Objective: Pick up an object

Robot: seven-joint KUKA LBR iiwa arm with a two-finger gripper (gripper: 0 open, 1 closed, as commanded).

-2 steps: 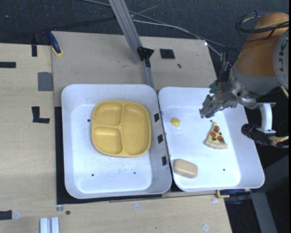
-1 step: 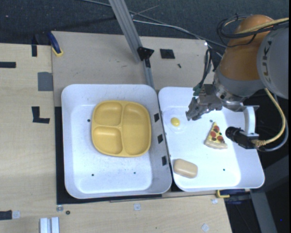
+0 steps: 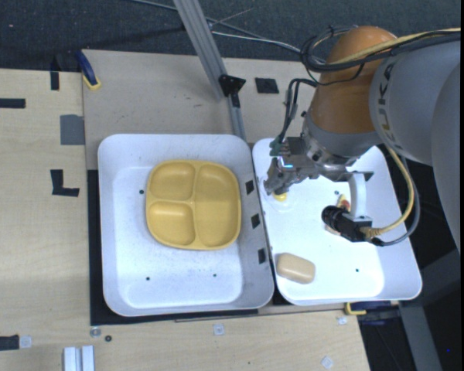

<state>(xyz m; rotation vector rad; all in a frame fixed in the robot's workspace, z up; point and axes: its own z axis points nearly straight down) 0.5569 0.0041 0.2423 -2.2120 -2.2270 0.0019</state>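
In the right bin point(image 3: 387, 277), my gripper point(image 3: 278, 184) hangs low near the bin's upper left corner, under the grey wrist and orange band. A small yellow object point(image 3: 281, 199) peeks out just below the gripper's tip, touching or nearly touching it; most of it is hidden. A tan, rounded block point(image 3: 295, 268) lies flat near the front left of the same bin, well apart from the gripper. In the left bin point(image 3: 124, 284) rests a yellow divided plate point(image 3: 193, 204).
A black fitting with a yellow cable point(image 3: 346, 222) hangs from the arm over the middle of the right bin. A grey pole point(image 3: 209, 52) slants up behind the bins. The two bins meet at a raised wall point(image 3: 257, 222).
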